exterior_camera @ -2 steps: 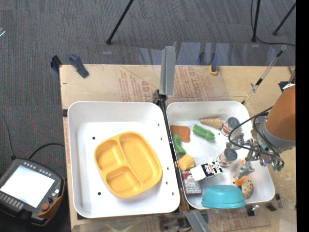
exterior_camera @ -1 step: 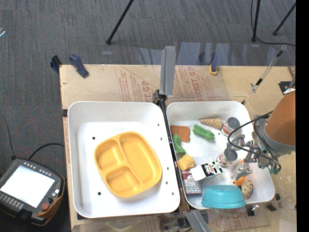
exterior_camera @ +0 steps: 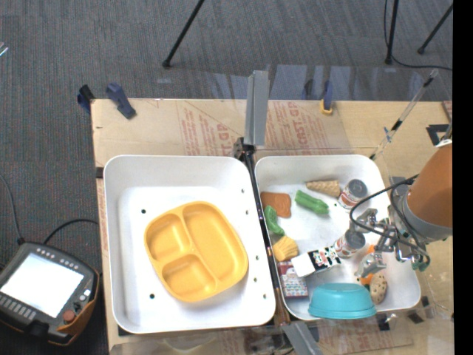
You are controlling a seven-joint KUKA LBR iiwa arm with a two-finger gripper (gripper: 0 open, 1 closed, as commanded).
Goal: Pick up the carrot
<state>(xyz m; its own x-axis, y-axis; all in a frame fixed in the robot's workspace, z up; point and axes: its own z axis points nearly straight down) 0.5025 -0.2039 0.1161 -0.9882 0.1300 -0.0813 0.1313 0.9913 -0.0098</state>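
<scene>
At the right edge of the frame: the grey arm [exterior_camera: 436,191] with its orange band reaches in over the right bin.
Gripper: the gripper [exterior_camera: 377,261] hangs low over the lower right part of the right bin [exterior_camera: 295,167]; whether its jaws are released or clenched cannot be told from this view.
Carrot: a small orange piece that looks like the carrot [exterior_camera: 367,275] lies just under the gripper, beside a speckled cookie [exterior_camera: 379,288], near the bin's lower right corner; whether the fingers touch it cannot be told.
Right bin, upper part: a cone [exterior_camera: 323,187] lies near the top, with a small can [exterior_camera: 355,191] just right of it and a green pickle [exterior_camera: 311,203] below it.
Right bin, left side: an orange-brown slab [exterior_camera: 276,203] sits by the left wall, a green pepper [exterior_camera: 274,221] below it, and a yellow corn piece [exterior_camera: 285,248] lower still.
Right bin, middle: a black and white box [exterior_camera: 316,260] lies tilted, with a small bottle [exterior_camera: 350,241] to its right.
Right bin, bottom: a teal bowl [exterior_camera: 341,302] sits upside down at the lower rim, and a dark red packet [exterior_camera: 294,282] lies to its left.
Left bin: the left bin [exterior_camera: 126,176] holds a yellow divided plate [exterior_camera: 196,251] of three compartments, set at a slant in the middle.
Lower left of the frame: a control tablet [exterior_camera: 46,293] with a pale screen rests on the floor.
Bench: the cardboard bench top [exterior_camera: 170,124] bears both bins side by side.
</scene>
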